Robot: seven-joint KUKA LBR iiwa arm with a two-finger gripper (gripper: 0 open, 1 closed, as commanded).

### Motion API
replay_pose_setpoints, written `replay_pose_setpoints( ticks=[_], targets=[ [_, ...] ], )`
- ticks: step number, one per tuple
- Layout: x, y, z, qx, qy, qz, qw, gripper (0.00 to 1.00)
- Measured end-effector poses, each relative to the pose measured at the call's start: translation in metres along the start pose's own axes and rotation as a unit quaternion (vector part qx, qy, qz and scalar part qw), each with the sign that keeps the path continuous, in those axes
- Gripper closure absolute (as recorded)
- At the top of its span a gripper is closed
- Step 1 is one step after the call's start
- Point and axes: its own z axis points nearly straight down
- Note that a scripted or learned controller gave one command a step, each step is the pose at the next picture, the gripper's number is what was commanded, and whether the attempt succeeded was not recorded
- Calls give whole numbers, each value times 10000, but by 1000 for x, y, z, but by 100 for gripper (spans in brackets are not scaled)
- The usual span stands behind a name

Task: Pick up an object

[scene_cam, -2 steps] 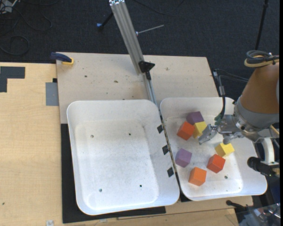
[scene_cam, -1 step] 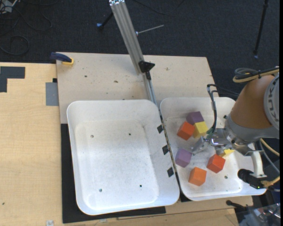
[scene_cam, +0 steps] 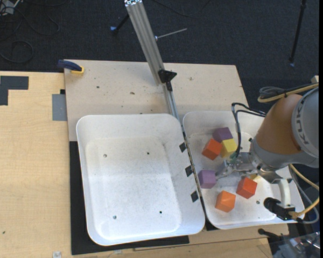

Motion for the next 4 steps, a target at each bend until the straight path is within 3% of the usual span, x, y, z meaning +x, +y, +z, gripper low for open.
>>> replay_pose_setpoints(
  ticks=[1,4],
  targets=[
    [-1,-1,-10,10,8,33,10000,100],
    [-18,-5,-146,5,5,-25,10000,100]
  ],
)
